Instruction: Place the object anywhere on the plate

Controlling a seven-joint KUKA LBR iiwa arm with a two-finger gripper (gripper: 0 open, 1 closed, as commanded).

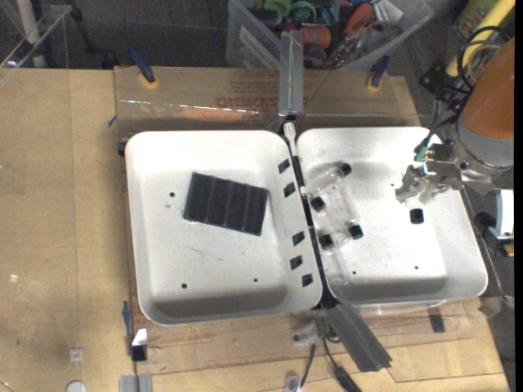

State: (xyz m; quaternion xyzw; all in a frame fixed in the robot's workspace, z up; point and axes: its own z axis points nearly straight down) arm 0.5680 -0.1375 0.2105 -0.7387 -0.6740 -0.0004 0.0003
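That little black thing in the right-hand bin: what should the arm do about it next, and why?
Probably lower straight down over it. The gripper hangs just above the small black object in the right bin, while the dark plate lies in the left bin.

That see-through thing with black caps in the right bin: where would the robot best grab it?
Probably across the narrow middle of the clear object, coming straight down from above. It lies flat and long in the right bin, so its two long sides offer the gripper opposing faces. Its exact outline is hard to make out.
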